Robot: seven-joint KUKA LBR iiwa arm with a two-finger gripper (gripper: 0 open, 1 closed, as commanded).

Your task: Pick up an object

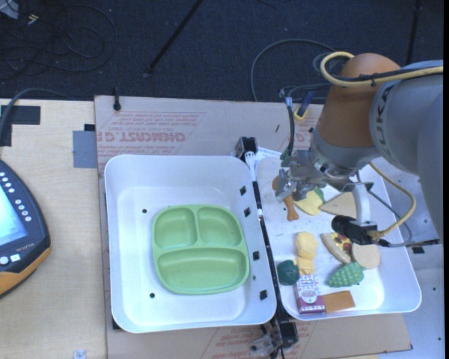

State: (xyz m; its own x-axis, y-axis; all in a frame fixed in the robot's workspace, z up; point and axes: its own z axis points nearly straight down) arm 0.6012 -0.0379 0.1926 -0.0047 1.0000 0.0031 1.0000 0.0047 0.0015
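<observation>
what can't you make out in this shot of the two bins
- Pincer, camera view: the arm's wrist covers it, so its grip is unreadable.
- Far end of the right bin: the arm hides it.
- Small carton: print too small to read.
- Handheld controller: cut off by the left edge.

I can make out red print on the cardboard sheet [172, 129] under the bins, upside down from here; it looks like "CHEMCRZT", though I can't be sure of every letter.

You've got a green divided plate [200, 247] sitting in the left bin [127, 193]. An orange-edged pendant [7, 226] lies left on the table [52, 137], cables [60, 28] behind.
</observation>
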